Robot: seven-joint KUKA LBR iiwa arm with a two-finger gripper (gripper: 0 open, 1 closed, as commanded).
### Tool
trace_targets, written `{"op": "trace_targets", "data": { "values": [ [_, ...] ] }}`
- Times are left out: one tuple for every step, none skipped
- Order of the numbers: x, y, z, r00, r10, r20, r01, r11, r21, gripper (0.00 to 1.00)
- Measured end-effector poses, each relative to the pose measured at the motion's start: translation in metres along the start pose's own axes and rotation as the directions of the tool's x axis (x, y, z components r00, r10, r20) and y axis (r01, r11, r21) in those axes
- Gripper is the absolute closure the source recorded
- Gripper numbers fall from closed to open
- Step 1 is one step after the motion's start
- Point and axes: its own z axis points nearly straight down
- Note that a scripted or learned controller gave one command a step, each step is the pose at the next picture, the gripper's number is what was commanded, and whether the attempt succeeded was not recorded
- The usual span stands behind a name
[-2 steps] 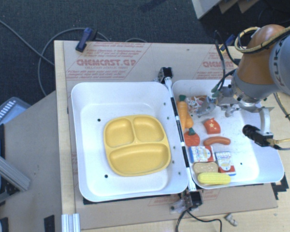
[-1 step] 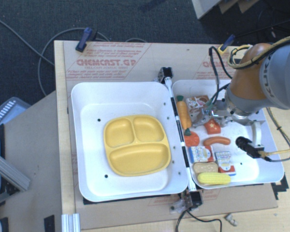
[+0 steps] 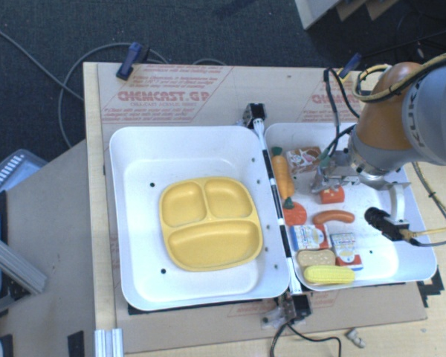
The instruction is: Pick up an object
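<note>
The gripper [image 3: 328,177] is seen low over the right bin [image 3: 409,270], near that bin's upper middle, with the arm [image 3: 401,117] reaching in from three o'clock. Directly beneath and just toward five o'clock of the gripper lies a small red block [image 3: 331,195] — the nearest thing to it, touching or all but touching the metal tip. Whether the fingers are parted or closed cannot be told from this slant; the wrist body hides them, and nothing can be confirmed as held between them.

The relation on which the coming move is judged to turn is this: the red block sits on the bin floor just below the tip, so a short descent, not a sideways reach, would be called for. Its long axis appears to run roughly nine to three o'clock.

Other candidates are spread around it. A carrot [image 3: 283,175] lies at nine o'clock of the gripper, along the bin's left wall, its axis running twelve to six. A sausage [image 3: 333,217] lies at six o'clock, past the block, axis nine to three. A tomato [image 3: 295,213] is found at seven o'clock, and a corn cob [image 3: 328,275] well apart toward six — near the bin's lower edge.

The left bin [image 3: 134,162] carries a yellow tray [image 3: 209,223] and is judged irrelevant to this grasp.
</note>
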Motion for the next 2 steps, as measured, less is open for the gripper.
{"op": "trace_targets", "data": {
  "values": [
    [0.029,-0.05,-0.09,1.0,-0.001,0.0,0.001,1.0,0.0,1.0],
    [0.121,-0.073,-0.111,1.0,-0.002,-0.001,0.002,1.0,0.004,1.0]
  ]
}}
